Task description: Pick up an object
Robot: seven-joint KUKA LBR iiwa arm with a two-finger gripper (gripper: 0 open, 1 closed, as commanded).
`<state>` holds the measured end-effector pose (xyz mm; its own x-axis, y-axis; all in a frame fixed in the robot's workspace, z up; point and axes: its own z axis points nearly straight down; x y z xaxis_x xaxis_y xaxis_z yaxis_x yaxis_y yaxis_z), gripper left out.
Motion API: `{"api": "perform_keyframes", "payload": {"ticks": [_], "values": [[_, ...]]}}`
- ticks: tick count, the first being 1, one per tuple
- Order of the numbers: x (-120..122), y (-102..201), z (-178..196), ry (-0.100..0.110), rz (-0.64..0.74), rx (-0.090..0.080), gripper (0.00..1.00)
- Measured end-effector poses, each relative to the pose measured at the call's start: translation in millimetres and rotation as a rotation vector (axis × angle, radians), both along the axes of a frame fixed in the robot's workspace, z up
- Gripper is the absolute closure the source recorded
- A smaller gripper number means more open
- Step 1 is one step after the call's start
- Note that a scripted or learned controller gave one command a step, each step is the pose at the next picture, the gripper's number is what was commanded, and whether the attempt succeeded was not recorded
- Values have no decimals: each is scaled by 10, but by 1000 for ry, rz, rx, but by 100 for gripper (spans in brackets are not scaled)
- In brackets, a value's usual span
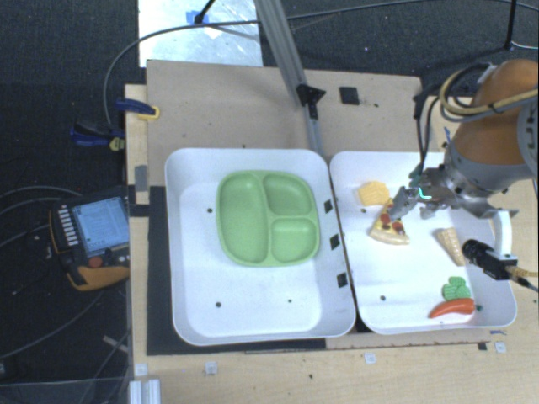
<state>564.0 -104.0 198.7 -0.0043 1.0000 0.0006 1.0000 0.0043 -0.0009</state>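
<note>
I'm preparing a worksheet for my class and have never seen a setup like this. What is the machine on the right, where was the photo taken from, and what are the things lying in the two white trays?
The photo comes from one camera fixed above a workbench, looking down at a slant. The grey machine with the orange band is a robot arm reaching in from the right. At its end is a gripper, which hangs low over a toy pizza slice; whether it grips anything cannot be told from here.

Two shallow white trays sit side by side. The left tray holds a green divided plate. The right tray holds toy food: the pizza slice, a yellow piece beside it, a pale cone, and a carrot with green leaves near the front corner.
</note>
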Motion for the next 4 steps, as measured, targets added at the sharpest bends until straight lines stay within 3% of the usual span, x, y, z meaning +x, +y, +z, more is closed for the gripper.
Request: {"api": "perform_keyframes", "payload": {"ticks": [1,3,4], "values": [[7,0,9,-2,0,0,0],[-55,-67,-1071,-4,-4,-3,0],[-52,-57,-955,-4,-3,-1,100]]}}
